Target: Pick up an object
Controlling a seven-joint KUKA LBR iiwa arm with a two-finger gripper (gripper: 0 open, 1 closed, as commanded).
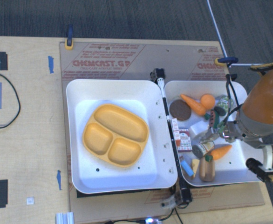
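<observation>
The gripper (214, 135) hovers low among clutter in the right bin (248, 174), at the reach stage; its state cannot be told. An orange carrot (220, 151) lies at five o'clock, requiring a short descent.

glossy yellow plastic tray (115, 134), wood bench (24, 143)
</observation>
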